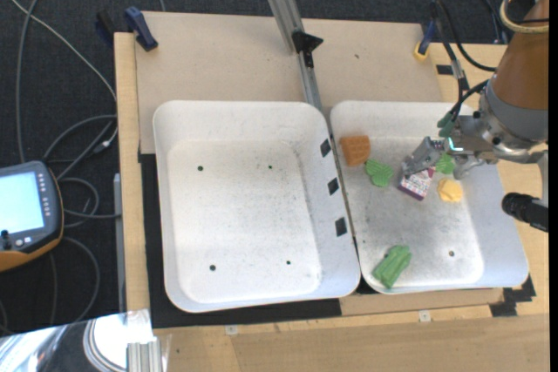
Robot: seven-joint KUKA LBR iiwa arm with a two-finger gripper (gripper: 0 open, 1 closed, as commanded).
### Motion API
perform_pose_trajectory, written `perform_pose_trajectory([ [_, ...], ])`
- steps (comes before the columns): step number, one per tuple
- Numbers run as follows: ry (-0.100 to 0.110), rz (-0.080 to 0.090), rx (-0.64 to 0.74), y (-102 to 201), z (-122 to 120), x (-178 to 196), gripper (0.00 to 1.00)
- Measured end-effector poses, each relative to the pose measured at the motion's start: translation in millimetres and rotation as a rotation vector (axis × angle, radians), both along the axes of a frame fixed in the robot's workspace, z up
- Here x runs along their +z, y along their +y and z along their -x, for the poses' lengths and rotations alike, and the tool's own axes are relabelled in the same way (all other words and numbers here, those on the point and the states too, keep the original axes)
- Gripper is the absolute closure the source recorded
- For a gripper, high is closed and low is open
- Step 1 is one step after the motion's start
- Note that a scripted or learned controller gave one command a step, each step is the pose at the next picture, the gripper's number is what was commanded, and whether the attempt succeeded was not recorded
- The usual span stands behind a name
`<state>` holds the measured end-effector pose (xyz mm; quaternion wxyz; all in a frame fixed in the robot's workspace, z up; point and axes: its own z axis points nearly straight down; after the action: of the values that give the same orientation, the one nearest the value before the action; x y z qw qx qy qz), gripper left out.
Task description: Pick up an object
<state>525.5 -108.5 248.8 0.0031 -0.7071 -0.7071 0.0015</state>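
I've got the gripper [425,159] low in the right bin [497,261], right of centre frame, just above a purple-and-white packet [417,184]; can't tell the jaws' state. 4 other pieces lie nearby.

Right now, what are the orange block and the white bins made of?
The orange block looks like sponge or foam: dull and a bit rough, though that's a guess. The white bins look like hard plastic: smooth, thin, with rounded moulded rims, speckled with dark marks.
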Motion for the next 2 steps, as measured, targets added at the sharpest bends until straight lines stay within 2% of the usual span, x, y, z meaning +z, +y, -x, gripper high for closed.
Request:
perform_pose_trajectory([
  [1,-0.005,0.001,0.000,-0.2,-0.9,2.0,0.00],
  [2,0.000,0.000,0.000,-1.1,-3.7,-40.8,0.00],
])
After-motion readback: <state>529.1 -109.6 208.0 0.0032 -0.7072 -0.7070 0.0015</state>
